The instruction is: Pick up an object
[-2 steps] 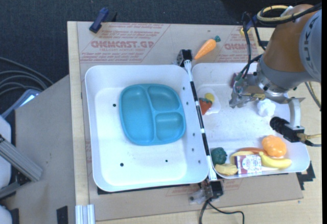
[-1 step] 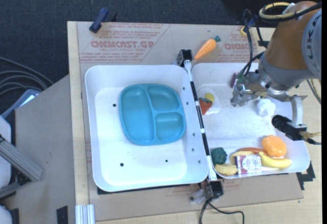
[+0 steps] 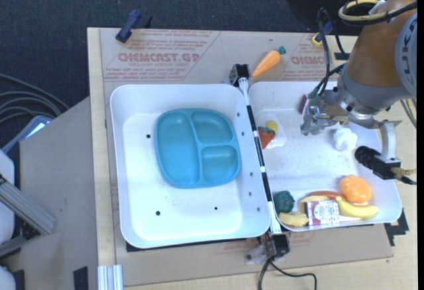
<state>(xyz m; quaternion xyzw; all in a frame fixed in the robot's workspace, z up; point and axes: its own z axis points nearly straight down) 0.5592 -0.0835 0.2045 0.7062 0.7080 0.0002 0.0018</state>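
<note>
My gripper [image 3: 313, 122] hangs over the back part of the right bin [image 3: 291, 93], below the arm's orange band. To its left, near the bin's left wall, lies a small red, yellow and green toy [image 3: 267, 134]. A white lump [image 3: 343, 140] rests just right of the gripper. Along the front of the bin are an orange fruit [image 3: 356, 189], a banana [image 3: 361, 210], a small red and white box [image 3: 323, 210], a dark green piece [image 3: 283, 200] and a pale yellow piece [image 3: 293, 219]. Nothing shows in the gripper.
The left bin [image 3: 132, 216] holds a blue divided plate [image 3: 197, 147]. A toy carrot [image 3: 266, 63] lies on the board behind the bins, and a blue clip [image 3: 128, 26] sits at the board's back left corner. A black part [image 3: 374, 161] sticks out beside the wrist.
</note>
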